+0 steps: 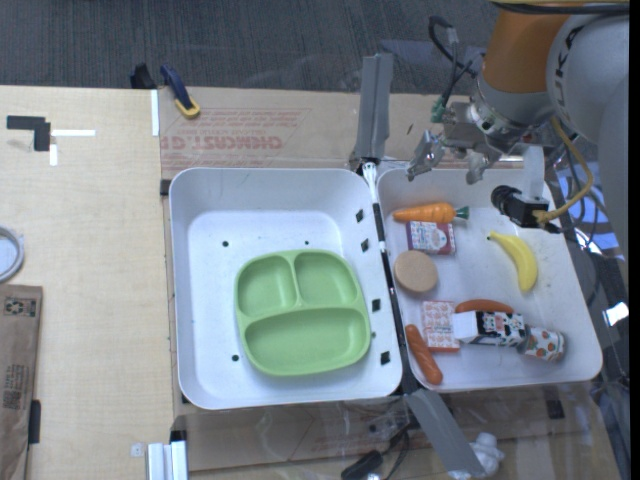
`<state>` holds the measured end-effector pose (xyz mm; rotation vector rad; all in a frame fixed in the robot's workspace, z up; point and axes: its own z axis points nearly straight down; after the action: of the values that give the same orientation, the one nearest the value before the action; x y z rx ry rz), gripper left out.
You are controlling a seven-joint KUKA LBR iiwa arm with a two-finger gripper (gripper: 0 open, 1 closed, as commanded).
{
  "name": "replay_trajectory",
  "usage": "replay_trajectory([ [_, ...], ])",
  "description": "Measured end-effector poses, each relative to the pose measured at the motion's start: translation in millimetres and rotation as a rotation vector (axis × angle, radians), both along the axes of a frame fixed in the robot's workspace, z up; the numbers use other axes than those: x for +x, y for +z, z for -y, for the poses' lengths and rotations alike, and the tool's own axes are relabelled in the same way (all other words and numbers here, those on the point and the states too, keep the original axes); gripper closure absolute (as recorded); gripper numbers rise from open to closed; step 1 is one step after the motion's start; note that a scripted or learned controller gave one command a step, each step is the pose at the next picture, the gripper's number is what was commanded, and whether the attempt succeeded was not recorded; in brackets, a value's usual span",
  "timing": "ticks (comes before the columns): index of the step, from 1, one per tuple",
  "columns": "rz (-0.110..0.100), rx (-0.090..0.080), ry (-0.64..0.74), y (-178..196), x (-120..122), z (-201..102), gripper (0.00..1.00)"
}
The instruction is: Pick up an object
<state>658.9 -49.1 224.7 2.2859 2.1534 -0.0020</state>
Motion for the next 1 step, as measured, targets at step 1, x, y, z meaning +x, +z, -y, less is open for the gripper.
replay_trajectory([
  [1,0.002,0.0,0.164,-119.2,0.4,46.4,0.0],
])
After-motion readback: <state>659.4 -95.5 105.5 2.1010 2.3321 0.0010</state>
